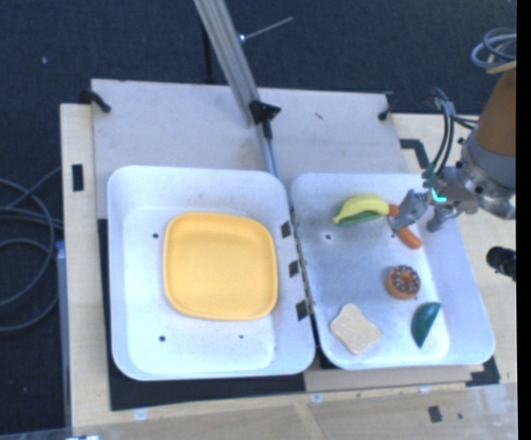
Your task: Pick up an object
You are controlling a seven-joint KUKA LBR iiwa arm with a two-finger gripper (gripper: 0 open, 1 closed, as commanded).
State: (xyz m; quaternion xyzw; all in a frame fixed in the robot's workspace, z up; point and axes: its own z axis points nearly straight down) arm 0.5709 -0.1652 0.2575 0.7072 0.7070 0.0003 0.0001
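My gripper hovers over the upper right part of the right bin, fingers apart and nothing between them. Just below its left finger lies a small orange carrot-like piece, partly covered by that finger. A yellow banana rests to the gripper's left. A round brown donut sits lower in the bin. Near the front edge are a tan slice of toast and a dark green wedge.
The left bin holds a square yellow plate. A slanted metal pole rises from the back between the bins. Cables trail on the dark floor at the left.
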